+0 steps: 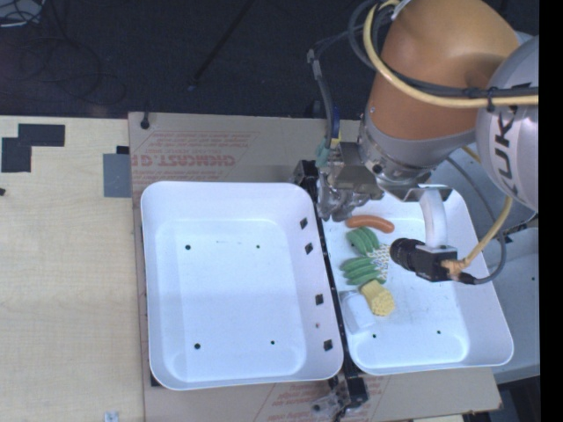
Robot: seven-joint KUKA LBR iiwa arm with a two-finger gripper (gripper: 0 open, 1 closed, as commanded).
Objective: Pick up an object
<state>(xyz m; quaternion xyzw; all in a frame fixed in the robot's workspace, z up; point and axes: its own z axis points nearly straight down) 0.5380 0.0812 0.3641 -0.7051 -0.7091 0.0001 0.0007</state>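
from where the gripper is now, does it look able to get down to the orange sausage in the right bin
Probably yes. The gripper hangs over the right bin's upper left corner, and the orange sausage lies just beside it, nothing on top. The green pieces sit apart, nearer the camera.

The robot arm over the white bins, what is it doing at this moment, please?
A grey KUKA arm with an orange band reaches in from the right and hangs its gripper over the far left corner of the right bin. In that bin lie small toy foods: an orange sausage, green pea pods, a yellow corn piece and a white piece. Nothing is seen between the fingers, so no object looks picked up yet. The left bin sits beside it.
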